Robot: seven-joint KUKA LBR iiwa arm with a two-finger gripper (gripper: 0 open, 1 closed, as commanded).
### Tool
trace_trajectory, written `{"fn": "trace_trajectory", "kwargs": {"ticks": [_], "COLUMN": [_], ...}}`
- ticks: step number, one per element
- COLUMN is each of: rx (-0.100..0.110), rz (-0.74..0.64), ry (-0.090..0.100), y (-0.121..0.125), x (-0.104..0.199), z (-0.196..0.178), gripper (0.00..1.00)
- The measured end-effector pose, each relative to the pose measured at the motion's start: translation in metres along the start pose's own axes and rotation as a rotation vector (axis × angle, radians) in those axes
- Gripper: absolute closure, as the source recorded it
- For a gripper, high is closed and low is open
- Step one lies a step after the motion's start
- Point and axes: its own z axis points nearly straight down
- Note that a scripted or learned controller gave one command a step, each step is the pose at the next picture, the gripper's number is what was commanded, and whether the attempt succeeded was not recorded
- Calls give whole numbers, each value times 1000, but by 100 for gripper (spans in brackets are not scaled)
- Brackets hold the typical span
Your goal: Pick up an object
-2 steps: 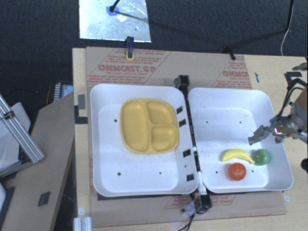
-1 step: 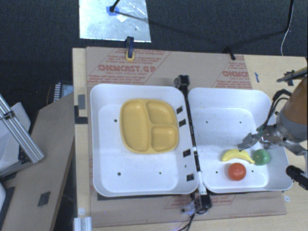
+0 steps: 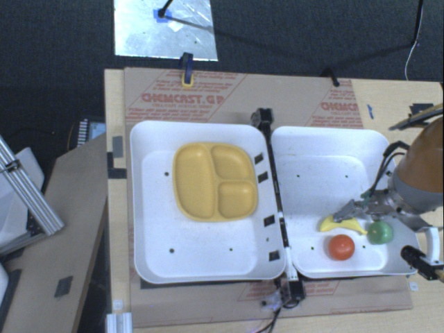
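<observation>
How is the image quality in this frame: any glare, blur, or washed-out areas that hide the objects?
Camera view: soft overall, fine detail blurred; the foil sheet glares; both white bins are bright but not blown out; the yellow divided tray, banana, tomato and green ball stay distinct; the claw is smeared, its state unreadable.

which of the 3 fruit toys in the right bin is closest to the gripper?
The yellow banana: the gripper sits right over its upper edge. The green ball lies just right of it, and the red tomato sits lower, toward the bin's front wall.
</observation>
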Motion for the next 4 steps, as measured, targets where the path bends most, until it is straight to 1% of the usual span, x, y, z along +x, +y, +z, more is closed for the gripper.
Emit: {"fn": "trace_trajectory", "kwargs": {"ticks": [1, 2, 3, 4], "rx": [-9, 2, -2, 4], "rz": [-2, -4, -5, -4], "ry": [-4, -6, -7, -5], "y": [3, -4, 1, 2], "x": [0, 1, -1, -1], "z": [-15, -64, -128, -129], "gripper": [100, 100, 100, 100]}}
